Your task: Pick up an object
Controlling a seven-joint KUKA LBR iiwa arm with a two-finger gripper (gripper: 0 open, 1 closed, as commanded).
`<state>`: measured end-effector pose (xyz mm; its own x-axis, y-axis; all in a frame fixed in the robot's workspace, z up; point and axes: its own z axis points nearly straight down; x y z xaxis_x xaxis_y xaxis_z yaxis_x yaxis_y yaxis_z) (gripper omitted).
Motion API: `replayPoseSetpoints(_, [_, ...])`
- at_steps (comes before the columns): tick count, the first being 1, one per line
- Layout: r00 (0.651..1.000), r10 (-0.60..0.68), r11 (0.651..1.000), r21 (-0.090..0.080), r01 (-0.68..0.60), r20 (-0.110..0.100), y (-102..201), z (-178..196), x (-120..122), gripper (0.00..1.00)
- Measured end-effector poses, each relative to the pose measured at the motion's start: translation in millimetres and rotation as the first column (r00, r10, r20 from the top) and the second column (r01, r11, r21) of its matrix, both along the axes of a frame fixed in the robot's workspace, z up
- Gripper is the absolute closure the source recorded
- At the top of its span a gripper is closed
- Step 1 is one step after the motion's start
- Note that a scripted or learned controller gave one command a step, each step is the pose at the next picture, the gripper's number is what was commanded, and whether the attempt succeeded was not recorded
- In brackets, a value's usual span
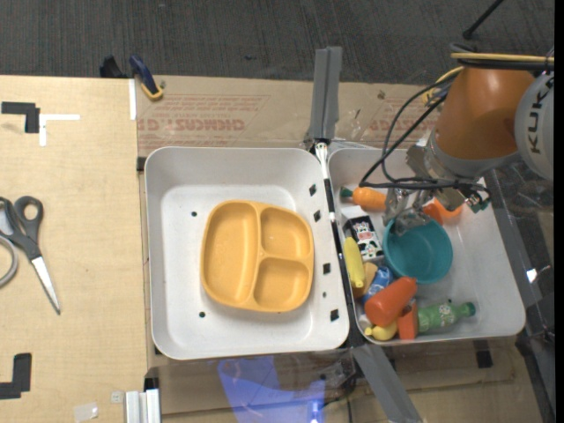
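The tool (404, 208), its grip state impossible to tell here, hangs at the twelve o'clock rim of the teal bowl (419, 252) in the right bin (502, 276); the bowl looks light, stiff and slick, best pinched by that thin rim.

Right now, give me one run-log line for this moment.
gripper: over teal bowl rim, right bin | grasp: unconfirmed | yellow tray: left bin

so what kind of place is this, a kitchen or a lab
Most likely a robotics lab bench, not a kitchen: a robot arm reaches over two white bins, toy-like items such as a teal bowl lie jumbled in one, and scissors lie on the bench.
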<state>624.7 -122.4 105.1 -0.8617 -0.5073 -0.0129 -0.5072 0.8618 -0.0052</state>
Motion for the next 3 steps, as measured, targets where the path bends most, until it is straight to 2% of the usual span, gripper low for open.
replayPoseSetpoints(1, [0.997, -0.081, 0.997, -0.007, 0.081, 0.002, 26.2, -5.5, 38.2, 1.00])
replayPoseSetpoints(2, [0.997, -0.072, 0.997, 0.000, 0.072, -0.008, 31.8, 136.4, 35.4, 1.00])
replayPoseSetpoints(3, [0.876, 0.481, 0.876, -0.001, -0.481, -0.008, -40.7, 113.5, 31.3, 1.00])
